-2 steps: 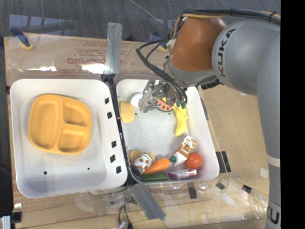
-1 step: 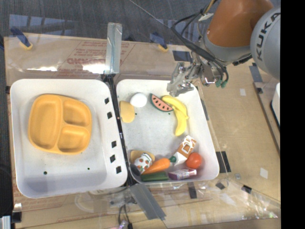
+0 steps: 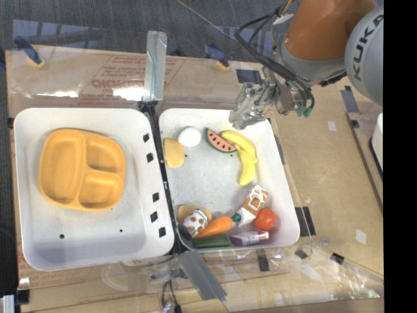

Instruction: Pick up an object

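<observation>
The jaws (image 3: 246, 113) hung over the upper edge of the right bin (image 3: 281, 168), carrying nothing; how wide they stood, I could not tell. The nearest pieces, watermelon slice (image 3: 219, 141) and banana (image 3: 244, 155), lay just below in the frame. No pick appeared made yet.

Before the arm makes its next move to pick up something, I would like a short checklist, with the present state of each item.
1. Tool is above the right bin: ok, it hangs over the far rim.
2. Tool is free of any load: ok, nothing is seen between or under it.
3. Finger opening is wide enough: cannot tell.
4. A target lies near: ok, the watermelon slice and the banana lie just below the tool.
5. Target stands apart from its neighbours: not ok, slice and banana touch.
6. Yellow tray is out of the way: ok, it sits in the left bin.
</observation>
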Controlling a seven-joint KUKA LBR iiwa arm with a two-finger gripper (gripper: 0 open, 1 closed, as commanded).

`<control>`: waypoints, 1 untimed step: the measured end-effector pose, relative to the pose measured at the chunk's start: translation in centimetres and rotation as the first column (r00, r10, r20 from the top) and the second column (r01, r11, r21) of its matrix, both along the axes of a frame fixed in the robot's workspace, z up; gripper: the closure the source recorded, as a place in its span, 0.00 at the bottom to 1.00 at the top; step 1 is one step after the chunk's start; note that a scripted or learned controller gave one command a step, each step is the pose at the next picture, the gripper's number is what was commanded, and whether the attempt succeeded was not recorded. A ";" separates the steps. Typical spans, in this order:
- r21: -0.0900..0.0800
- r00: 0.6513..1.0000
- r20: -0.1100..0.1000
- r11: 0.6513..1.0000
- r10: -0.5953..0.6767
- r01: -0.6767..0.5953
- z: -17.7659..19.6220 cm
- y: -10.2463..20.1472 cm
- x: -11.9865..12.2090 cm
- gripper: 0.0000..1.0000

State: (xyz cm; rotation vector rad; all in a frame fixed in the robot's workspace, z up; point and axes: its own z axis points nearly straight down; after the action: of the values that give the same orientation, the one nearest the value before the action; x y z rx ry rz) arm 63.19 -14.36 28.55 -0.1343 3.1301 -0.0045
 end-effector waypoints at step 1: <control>-0.001 0.950 -0.005 0.951 0.311 -0.311 1.9 -6.8 2.3 1.00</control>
State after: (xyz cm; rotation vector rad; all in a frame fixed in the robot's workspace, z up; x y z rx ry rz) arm 65.52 -21.12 30.42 -0.6260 3.0745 -0.0047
